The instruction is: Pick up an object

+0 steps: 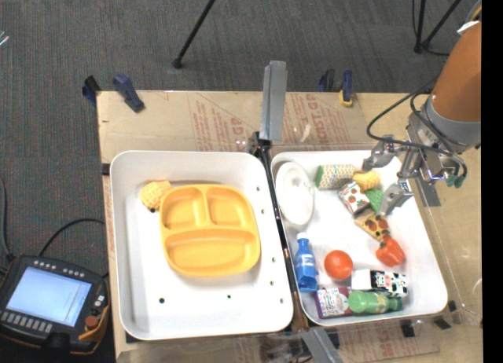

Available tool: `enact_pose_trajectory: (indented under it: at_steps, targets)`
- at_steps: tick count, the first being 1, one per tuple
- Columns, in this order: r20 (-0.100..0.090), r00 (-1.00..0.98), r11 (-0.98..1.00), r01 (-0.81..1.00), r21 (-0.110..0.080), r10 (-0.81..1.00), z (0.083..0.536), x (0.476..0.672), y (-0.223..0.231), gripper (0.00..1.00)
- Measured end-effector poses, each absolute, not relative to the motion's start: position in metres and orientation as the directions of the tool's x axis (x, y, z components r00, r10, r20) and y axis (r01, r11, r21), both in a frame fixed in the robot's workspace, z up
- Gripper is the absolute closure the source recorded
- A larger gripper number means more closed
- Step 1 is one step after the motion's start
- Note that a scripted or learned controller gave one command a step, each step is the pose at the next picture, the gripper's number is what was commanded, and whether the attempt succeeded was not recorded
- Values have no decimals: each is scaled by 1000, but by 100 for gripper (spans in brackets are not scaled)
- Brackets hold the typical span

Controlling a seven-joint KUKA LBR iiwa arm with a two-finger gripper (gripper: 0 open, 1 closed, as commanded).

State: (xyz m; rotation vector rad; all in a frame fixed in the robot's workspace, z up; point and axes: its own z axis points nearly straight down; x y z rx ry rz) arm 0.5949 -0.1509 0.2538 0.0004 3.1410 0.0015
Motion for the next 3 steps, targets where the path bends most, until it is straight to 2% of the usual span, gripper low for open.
enact_pose_trajectory:
  at_steps: [1,2,3]
  targets:
    - [13,-1000,1000,19,4,19,126,536,-148,0]
    - [3,-991,991,132,2,132,85,614,-143,0]
    - [-21,-999,999,-32,-5,-32,93,533,-208,0]
